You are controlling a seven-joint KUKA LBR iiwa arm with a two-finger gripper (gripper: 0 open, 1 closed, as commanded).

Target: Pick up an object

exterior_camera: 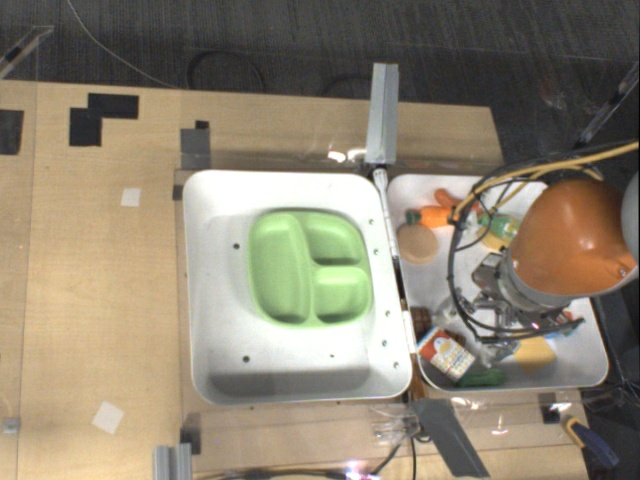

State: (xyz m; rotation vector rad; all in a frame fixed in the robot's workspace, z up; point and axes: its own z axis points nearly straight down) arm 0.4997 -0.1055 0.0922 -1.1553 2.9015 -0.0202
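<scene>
Landmark: we're hanging everything off the green three-compartment plastic plate (308, 267), sitting alone in the middle of the left shallow white bin (215, 298).
Bins: two, side by side. The right shallow white bin (598, 360) is just right of the plate's bin.
Arm: one grey arm with an orange band (572, 236), well right of the plate and low over the right bin, probably because that's where all the small stuff is.
Gripper: the two-finger gripper (497, 336) points down into the pile right of the plate. Jaws? We honestly can't tell, cables and wrist block them.
Candidates to pick: we count roughly five. A small orange carrot-shaped toy (436, 217) and a round tan disc (419, 243) sit to the plate's upper right. A red-and-white printed packet (447, 355), a green pod-shaped toy (484, 377) and a yellow block (537, 353) lie to its lower right.
Our guess: it's going for something near the packet, nothing visibly lifted yet.
</scene>
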